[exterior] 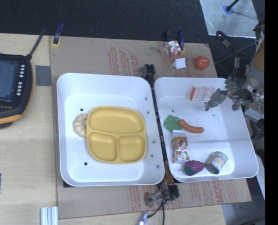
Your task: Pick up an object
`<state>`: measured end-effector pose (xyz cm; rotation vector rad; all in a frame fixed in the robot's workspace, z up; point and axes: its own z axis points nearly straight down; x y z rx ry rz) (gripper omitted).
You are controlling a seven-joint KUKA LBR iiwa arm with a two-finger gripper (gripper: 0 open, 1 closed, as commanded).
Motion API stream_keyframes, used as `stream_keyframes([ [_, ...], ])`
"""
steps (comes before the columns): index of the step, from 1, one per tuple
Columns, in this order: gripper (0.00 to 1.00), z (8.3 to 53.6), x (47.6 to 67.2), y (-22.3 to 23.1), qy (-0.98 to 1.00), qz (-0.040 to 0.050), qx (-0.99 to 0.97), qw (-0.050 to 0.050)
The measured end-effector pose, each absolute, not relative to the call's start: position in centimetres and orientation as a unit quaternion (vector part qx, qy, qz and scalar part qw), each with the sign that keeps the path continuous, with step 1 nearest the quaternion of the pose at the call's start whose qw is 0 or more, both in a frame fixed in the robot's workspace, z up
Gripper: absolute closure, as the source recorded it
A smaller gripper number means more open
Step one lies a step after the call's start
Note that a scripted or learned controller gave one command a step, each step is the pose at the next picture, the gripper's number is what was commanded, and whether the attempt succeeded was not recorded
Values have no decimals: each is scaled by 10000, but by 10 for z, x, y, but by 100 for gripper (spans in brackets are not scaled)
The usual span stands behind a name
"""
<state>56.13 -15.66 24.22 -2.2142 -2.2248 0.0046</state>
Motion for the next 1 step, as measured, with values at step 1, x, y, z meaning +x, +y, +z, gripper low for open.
stream_keyframes([
  [1, 0, 147, 649, -212, -7089, 19, -7053, 12],
])
